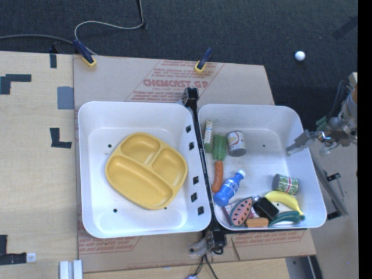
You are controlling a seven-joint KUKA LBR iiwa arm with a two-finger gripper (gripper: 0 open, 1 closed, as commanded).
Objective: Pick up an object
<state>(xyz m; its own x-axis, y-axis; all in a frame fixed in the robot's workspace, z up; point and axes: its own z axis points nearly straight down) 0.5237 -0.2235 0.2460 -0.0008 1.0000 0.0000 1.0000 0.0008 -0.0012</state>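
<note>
Tool low at the right, empty-fingered.

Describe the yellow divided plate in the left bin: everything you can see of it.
The yellow divided plate is a rounded-square tray that looks like moulded plastic, matte and uniformly yellow. Raised ridges split it into three compartments: one long section along its lower left side and two smaller ones toward the upper right. It lies flat, right side up, turned at a diagonal, on the floor of the left bin, roughly at its centre. Nothing sits in it and nothing touches it apart from the bin floor.
</note>
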